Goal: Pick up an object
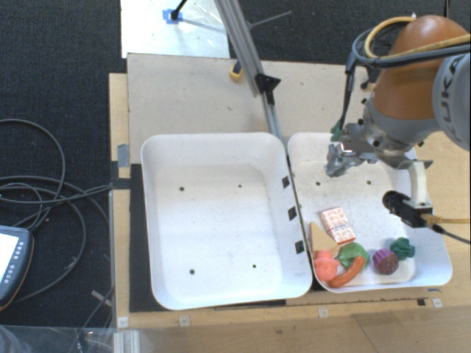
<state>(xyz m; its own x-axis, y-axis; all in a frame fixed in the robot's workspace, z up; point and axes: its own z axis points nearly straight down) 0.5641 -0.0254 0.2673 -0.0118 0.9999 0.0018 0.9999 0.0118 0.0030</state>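
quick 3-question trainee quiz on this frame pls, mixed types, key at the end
1. True or false: the small objects lie in the left bin.
2. Which object sits nearest the gripper? A) the pink box B) the purple ball C) the orange carrot
3. Fill in: the objects are bunched at the ___ end of the right bin, the end nearest the camera.

Key: 1. False, they lie in the right bin. 2. A. 3. Near; the gripper hangs over the bin's far end, apart from the pile.
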